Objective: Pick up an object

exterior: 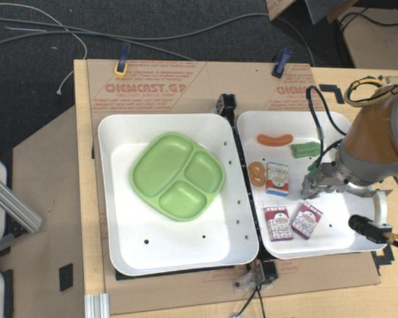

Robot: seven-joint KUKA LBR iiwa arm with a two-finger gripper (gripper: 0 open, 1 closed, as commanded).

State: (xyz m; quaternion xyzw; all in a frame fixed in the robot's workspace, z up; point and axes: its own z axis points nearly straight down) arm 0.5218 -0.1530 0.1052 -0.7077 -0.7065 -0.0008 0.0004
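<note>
The arm (378,138) runs off the picture's right edge and covers the right bin's (331,244) far right corner and part of its right rim. Its gripper (316,185) is too blurred and dark to read. Print on the small cartons (277,179) near that bin's middle is too small to read.

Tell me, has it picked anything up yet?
Not that I can see. The pincer sits low in the right bin, between the upright carton and a small red box. The sausage, pretzel and green block lie untouched. Grasping and lifting remain.
</note>
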